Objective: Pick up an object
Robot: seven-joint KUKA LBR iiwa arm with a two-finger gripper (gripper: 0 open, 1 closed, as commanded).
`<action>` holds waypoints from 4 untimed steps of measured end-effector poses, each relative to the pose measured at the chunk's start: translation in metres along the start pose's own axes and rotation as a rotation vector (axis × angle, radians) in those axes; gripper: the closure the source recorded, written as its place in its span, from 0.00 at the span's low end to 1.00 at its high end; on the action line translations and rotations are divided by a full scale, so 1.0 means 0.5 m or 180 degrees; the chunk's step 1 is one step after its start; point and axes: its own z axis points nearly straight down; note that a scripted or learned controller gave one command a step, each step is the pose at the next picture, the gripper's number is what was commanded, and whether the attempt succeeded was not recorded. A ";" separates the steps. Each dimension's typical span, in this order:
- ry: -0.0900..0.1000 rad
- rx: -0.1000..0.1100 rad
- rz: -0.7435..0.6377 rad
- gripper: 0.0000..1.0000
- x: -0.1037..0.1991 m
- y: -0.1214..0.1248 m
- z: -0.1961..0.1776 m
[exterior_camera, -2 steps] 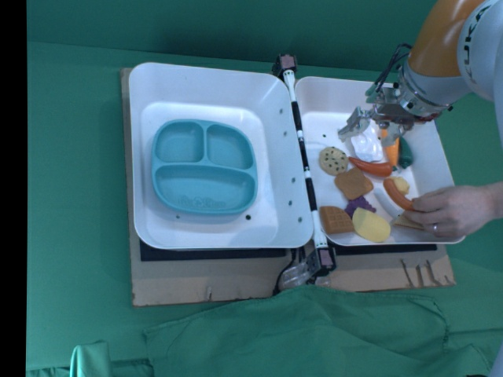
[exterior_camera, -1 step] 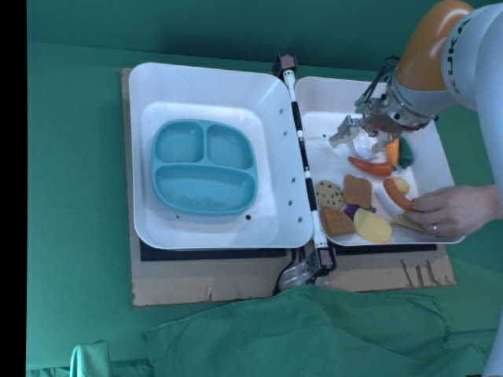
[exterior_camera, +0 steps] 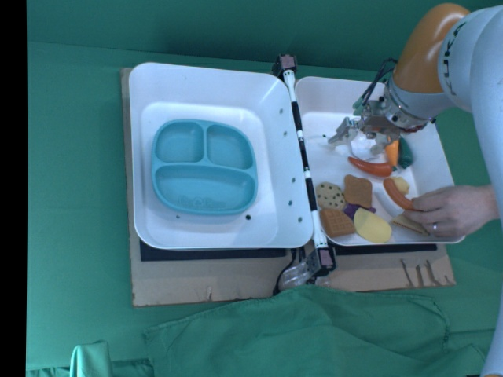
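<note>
Arm: the grey arm with the orange band (exterior_camera: pixel 428 42) is seen entering from the upper right of the frame, bent down over the right-hand bin.
Gripper: the two-finger gripper (exterior_camera: pixel 363 134) is held over the upper part of the right shallow white bin (exterior_camera: pixel 330 100); whether it is open or closed cannot be told, and nothing is seen held in it.
Objects to pick: small toy food pieces are gathered in the lower half of the right bin, below the gripper.
Red pepper: a long red chilli-shaped piece (exterior_camera: pixel 369 166) is lying just below the gripper.
Orange and green pieces: an orange piece (exterior_camera: pixel 391 152) and a dark green piece (exterior_camera: pixel 405 153) are seen close beside the gripper, on its right.
Biscuits: a round spotted cookie (exterior_camera: pixel 330 195), a brown square cracker (exterior_camera: pixel 357 190) and a brown waffle-like square (exterior_camera: pixel 336 222) are placed near the bin's lower left corner.
Yellow piece: a yellow oval chip-like piece (exterior_camera: pixel 372 227) is lying at the bin's lower edge, beside the waffle.
Sausage: a red-orange sausage shape (exterior_camera: pixel 397 194) is lying right of the cracker.
Human hand: a bare hand (exterior_camera: pixel 454 210) is reaching in from the right edge, its fingertips resting at the lower right of the bin next to the sausage.
Left bin: the left shallow white bin (exterior_camera: pixel 204 85) is occupied by a light blue three-compartment plate (exterior_camera: pixel 204 191).
Surroundings: green cloth (exterior_camera: pixel 78 171) is spread around the bench.
</note>
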 end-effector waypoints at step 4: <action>0.0006 -0.0003 -0.0003 1.00 -0.028 -0.012 -0.362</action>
